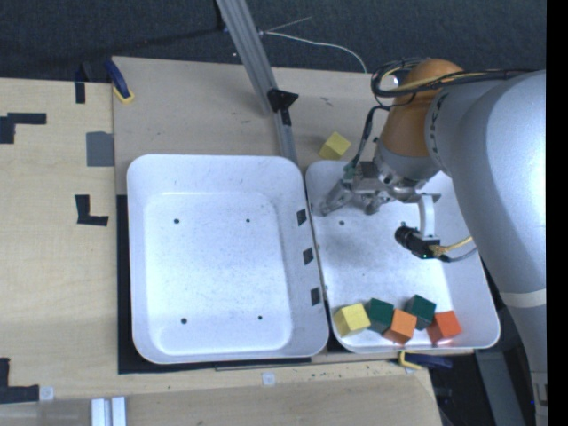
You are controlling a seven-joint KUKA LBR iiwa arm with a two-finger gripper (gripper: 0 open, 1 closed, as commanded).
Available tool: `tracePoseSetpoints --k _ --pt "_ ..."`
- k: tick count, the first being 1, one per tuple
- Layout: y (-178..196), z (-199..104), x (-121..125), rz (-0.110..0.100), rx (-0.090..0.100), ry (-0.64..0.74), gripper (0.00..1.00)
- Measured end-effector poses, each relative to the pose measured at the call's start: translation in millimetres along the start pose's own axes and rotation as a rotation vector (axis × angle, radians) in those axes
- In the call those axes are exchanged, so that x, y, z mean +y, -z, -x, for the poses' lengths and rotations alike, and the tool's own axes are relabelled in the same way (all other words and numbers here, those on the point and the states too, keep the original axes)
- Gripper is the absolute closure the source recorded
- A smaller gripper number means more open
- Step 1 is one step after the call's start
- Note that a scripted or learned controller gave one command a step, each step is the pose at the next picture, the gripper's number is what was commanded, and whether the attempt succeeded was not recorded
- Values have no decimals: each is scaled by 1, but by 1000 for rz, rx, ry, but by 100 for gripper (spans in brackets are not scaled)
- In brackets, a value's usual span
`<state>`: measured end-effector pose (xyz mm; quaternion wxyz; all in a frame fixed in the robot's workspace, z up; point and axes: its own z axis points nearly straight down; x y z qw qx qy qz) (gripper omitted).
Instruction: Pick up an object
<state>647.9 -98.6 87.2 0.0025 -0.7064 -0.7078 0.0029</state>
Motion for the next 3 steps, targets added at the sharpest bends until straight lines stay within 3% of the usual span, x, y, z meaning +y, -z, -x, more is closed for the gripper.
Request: tracePoseSetpoints --k 1,2,3 --pt "4 -5 -16 4 0 -2 0" --pt "4 22 32 -11 7 -2 0" --pt "5 6 1 4 0 -1 0"
